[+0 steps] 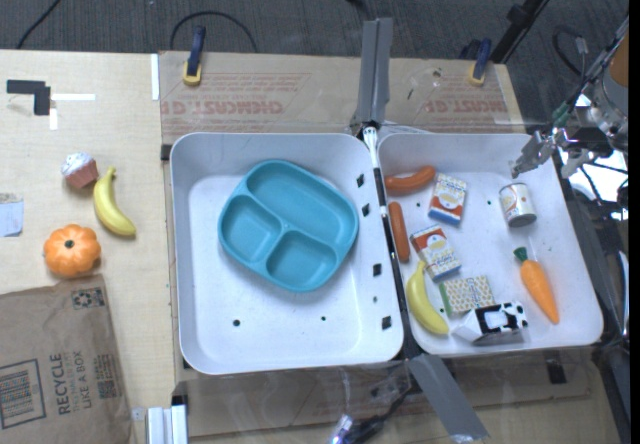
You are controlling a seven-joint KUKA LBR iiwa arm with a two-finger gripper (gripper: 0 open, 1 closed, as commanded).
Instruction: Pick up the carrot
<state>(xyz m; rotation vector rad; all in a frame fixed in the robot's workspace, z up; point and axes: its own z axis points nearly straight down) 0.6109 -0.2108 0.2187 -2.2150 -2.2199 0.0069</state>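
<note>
Orange and pointed, the carrot (538, 288) lies flat in the right bin (560, 332), close to that bin's right wall and toward its front right corner, green top pointing to the back wall and tip to the front. Nothing touches it. Behind it, nearer the back wall, a small can (516, 203) lies on its side, apart from the carrot.

The gripper (548, 145) hangs over the back right corner of the right bin, above the rim and well apart from the carrot. Whether it is wide or narrow cannot be told; it is too small and cluttered to read.

Along the left wall of the right bin lie two sausages (410, 179), one at the back and one (399, 231) beside the wall. Small boxes (448, 200) sit in the middle, and a banana (427, 303) curves toward the front left corner next to a black-and-white toy (497, 320) by the front wall.

A blue divided plate (288, 224) rests in the middle of the left bin (200, 332).

On the bench (60, 162) left of the bins sit a second banana (111, 204), a cupcake (79, 171) and a small pumpkin (72, 251).
</note>
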